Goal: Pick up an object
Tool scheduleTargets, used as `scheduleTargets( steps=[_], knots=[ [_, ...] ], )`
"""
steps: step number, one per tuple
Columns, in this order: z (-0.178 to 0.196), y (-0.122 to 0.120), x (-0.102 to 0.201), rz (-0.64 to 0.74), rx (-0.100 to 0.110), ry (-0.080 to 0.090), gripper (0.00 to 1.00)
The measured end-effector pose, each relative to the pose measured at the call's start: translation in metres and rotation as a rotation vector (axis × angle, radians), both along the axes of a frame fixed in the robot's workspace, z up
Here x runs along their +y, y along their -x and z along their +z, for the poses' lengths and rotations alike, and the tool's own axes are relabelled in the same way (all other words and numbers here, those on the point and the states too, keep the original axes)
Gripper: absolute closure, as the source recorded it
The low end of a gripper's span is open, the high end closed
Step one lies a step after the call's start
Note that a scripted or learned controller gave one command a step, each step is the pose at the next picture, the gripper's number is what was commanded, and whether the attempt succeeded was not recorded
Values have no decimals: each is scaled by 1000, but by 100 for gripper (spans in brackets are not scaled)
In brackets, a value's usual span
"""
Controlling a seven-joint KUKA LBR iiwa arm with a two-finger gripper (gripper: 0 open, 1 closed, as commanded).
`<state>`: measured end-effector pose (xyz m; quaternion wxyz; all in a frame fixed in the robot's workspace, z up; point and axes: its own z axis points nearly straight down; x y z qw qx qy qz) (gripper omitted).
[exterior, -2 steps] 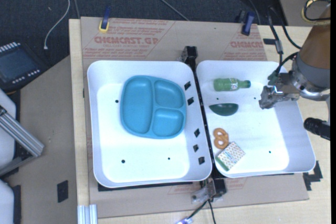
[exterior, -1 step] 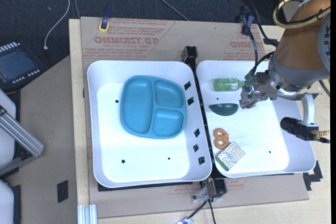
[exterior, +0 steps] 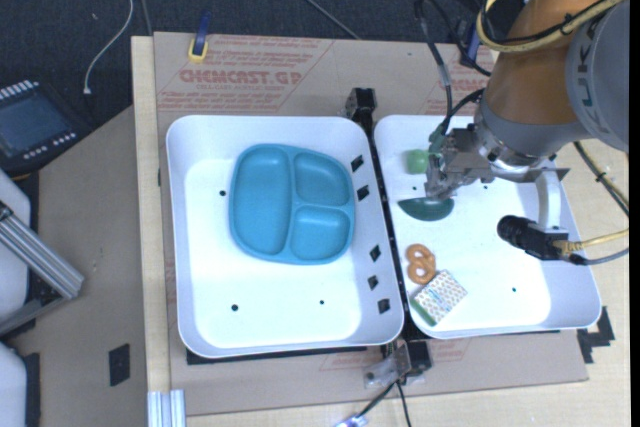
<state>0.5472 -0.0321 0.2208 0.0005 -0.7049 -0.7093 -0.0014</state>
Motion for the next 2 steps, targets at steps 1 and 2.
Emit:
scheduleTargets(
  steps=[1,2],
  knots=[
    [-4,-4,48,0,1,0,100],
    [-12,2,102,0,5,0,100]
  ],
)
